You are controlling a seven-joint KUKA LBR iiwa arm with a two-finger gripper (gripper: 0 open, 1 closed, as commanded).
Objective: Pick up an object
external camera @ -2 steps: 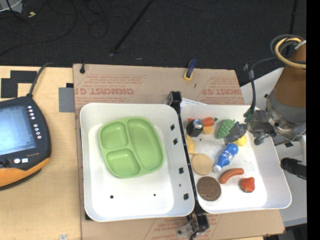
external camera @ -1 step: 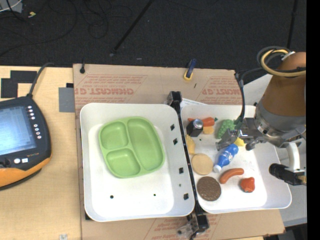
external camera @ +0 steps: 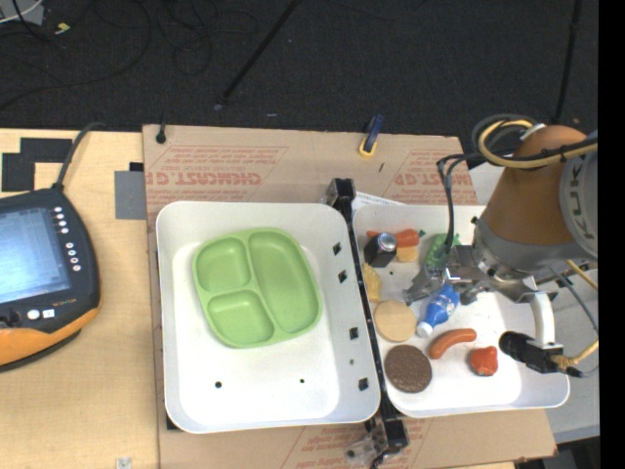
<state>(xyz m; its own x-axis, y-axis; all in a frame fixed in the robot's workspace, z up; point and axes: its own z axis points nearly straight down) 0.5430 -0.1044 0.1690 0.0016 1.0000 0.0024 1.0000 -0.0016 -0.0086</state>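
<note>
At three o'clock, inside the right white bin (external camera: 547, 391), the end effector (external camera: 437, 279) hovers just above the small blue-and-white plastic bottle (external camera: 437, 313); whether it is open I cannot tell. The bottle looks light, smooth and slippery; grip its middle.

Bench (external camera: 59, 399) w/ cardboard (external camera: 244, 159), 2 white bins (external camera: 186, 379), pendant (external camera: 39, 272).

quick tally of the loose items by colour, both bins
Green: 2, divided plate, small item
Red/orange: 3, sausage, strawberry, piece
Brown/tan: 2, dark disc, tan disc
Blue: 1, bottle
Dark: 1, can
Yellow: 1, piece
Total: 10
</note>
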